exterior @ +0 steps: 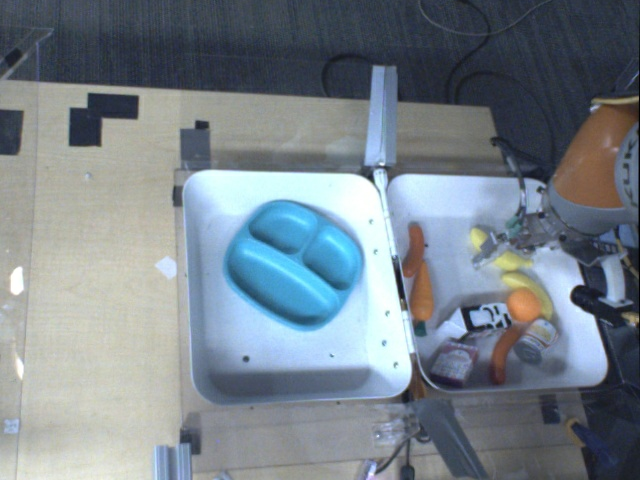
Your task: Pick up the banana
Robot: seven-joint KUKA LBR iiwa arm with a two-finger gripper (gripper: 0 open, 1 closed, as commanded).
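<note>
The yellow banana [513, 263] lies slantwise in the back half of the right bin [445, 203], running from its upper left end down towards an orange ball. My gripper [508, 240] hangs low right over the banana's upper part and hides some of it. The grey arm with its orange band [598, 168] comes in from the right, above the bin's far right corner. From this angle I cannot make out whether the banana is gripped.
The right bin also holds two carrots [420, 278] by its left wall, an orange ball [523, 306], a black-and-white packet [486, 317], a small can [540, 336], a purple pouch [452, 361] and a reddish sausage [503, 353]. A blue divided plate [293, 261] lies in the left bin [210, 298].
</note>
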